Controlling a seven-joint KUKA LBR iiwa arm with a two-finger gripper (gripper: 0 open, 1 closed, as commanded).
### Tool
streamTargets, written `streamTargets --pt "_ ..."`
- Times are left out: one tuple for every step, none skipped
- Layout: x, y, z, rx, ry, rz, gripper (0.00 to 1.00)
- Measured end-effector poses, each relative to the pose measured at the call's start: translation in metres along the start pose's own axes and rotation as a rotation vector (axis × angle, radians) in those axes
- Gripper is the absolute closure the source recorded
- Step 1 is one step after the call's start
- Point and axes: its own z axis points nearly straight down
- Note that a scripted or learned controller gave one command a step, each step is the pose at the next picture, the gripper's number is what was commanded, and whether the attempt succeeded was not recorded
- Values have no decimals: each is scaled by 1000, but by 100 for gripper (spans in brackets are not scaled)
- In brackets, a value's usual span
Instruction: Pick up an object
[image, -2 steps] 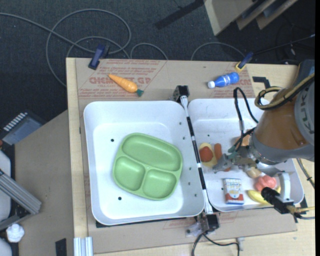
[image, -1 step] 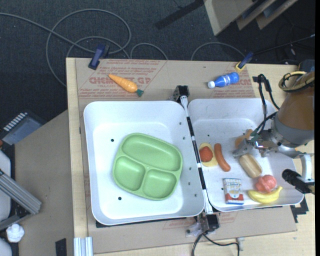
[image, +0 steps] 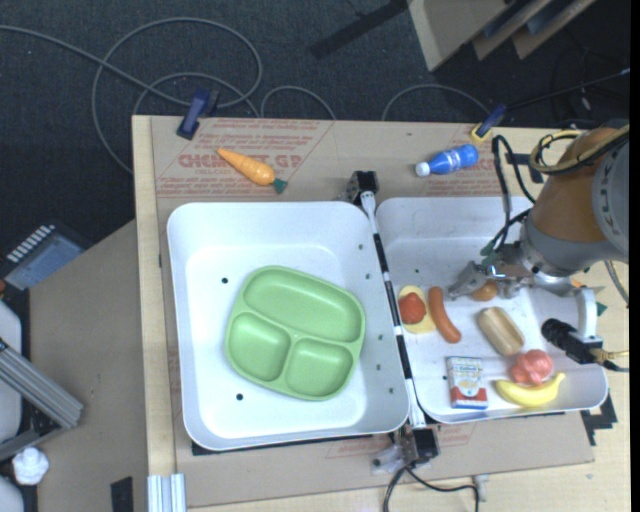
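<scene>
A: What is on the desk (image: 250, 150)?

B: Two white bins side by side. The left bin (image: 200, 250) holds a green divided plate (image: 295, 332). The right bin (image: 430, 225) holds toy food.

A: Which foods, and where?

B: Near the left wall of the right bin lies a tomato slice on cheese (image: 413, 308), with a red sausage (image: 444, 314) just beside it. Right of those is a bread roll (image: 500, 330). Along the near edge sit a small carton (image: 466, 382), a banana (image: 528, 391) and a red apple (image: 533, 366) touching the banana.

A: Where is the arm?

B: The arm (image: 585, 200) reaches in from the right, over the right bin. Its gripper (image: 487, 280) is low in the far half, over a small orange item (image: 484, 292), just above the roll.

A: Are the fingers open or closed?

B: I cannot tell; they are too small and blurred.

A: Anything outside the bins?

B: A toy carrot (image: 250, 167) and a blue bottle (image: 449, 161) lie on the desk behind them.
</scene>
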Motion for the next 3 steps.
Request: streamTargets --pt "-53 32 0 5 10 -3 0" --pt "-55 32 -11 0 2 -3 100" --pt "17 29 -85 -3 1 -1 100"
